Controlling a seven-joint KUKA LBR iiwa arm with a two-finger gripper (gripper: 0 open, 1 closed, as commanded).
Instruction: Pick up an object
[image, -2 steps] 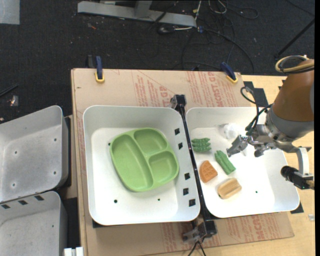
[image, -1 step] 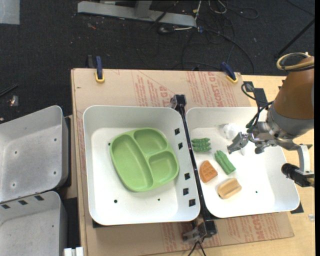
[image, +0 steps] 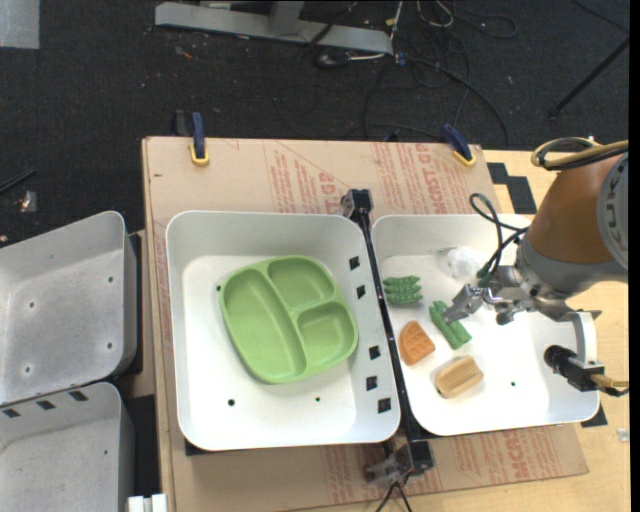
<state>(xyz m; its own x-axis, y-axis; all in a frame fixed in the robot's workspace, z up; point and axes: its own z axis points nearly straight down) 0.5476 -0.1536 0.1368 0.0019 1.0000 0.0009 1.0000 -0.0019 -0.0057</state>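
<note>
Four loose items lie in the right-hand shallow white bin (image: 520, 408), listed near to far: a tan bread-shaped block (image: 459, 377), an orange wedge-shaped piece (image: 417, 342), a dark green rectangular block (image: 451, 326) and a green ridged pod-like item (image: 402, 290). The two-finger gripper (image: 462, 305) hangs just above the green block, fingers apparently parted, nothing between them. Judged step: approach and descent, grasp not yet made. The next move calls for a straight lowering so the fingers straddle the block, then closure. The orange wedge sits just beside the block, leaving little margin; the bin wall is well apart. Farther left, a light green divided plastic plate (image: 288, 318) occupies the other bin (image: 200, 400).
</note>
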